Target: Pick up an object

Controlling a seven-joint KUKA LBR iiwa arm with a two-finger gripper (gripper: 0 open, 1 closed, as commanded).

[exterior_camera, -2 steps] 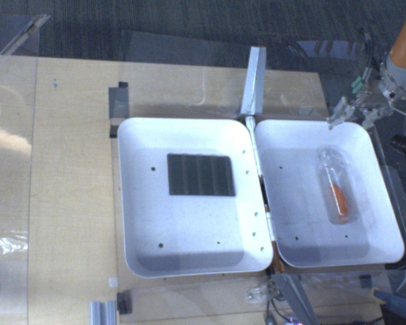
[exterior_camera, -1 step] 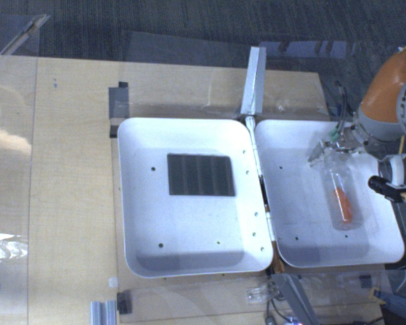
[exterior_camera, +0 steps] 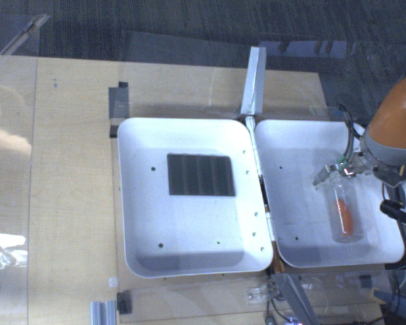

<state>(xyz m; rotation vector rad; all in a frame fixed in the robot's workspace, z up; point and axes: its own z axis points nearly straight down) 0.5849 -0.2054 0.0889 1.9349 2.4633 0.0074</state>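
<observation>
Where arm reaches in from your right, claw point(exterior_camera: 335, 171) sits low in right bin point(exterior_camera: 291, 249); fingers' state unclear, cannot tell. Clear tube with orange inside point(exterior_camera: 344, 214) lies just below claw. Left bin point(exterior_camera: 142, 249) carries dark ribbed panel point(exterior_camera: 200, 175).

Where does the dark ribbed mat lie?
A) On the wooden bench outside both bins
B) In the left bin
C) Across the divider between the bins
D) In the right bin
B: the mat lies flat on the floor of the left bin, apart from its walls; the right bin holds a clear tube with something orange inside.
</observation>
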